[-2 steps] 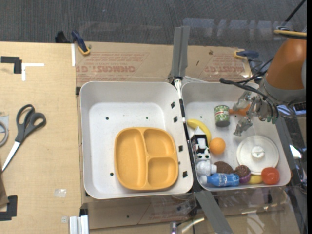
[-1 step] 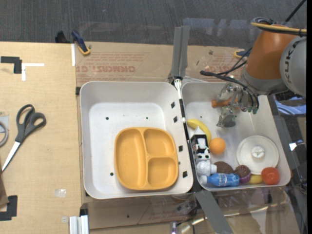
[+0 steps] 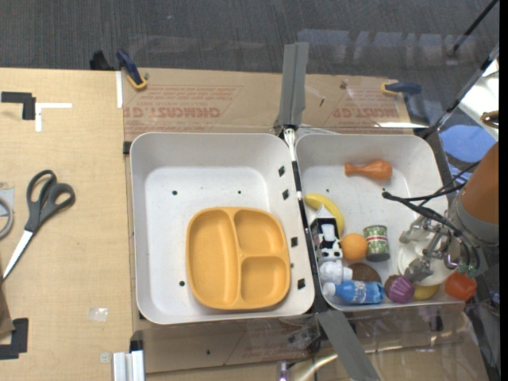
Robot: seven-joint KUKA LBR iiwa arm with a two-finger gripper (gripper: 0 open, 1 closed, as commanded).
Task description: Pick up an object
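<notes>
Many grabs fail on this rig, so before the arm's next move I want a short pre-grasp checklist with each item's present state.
1. Pincer over the right white bin: ok, above its right side.
2. Pincer open or shut: cannot tell, its metal parts blur together.
3. Something between its tips: cannot tell.
4. Free target available: ok, the orange plastic drumstick lies alone near the far wall.
5. Crowding near the front: not ok, the blue bottle, purple ball and small green can sit packed together.
6. Yellow divided plate in the left bin: ok, clear of the arm.
</notes>
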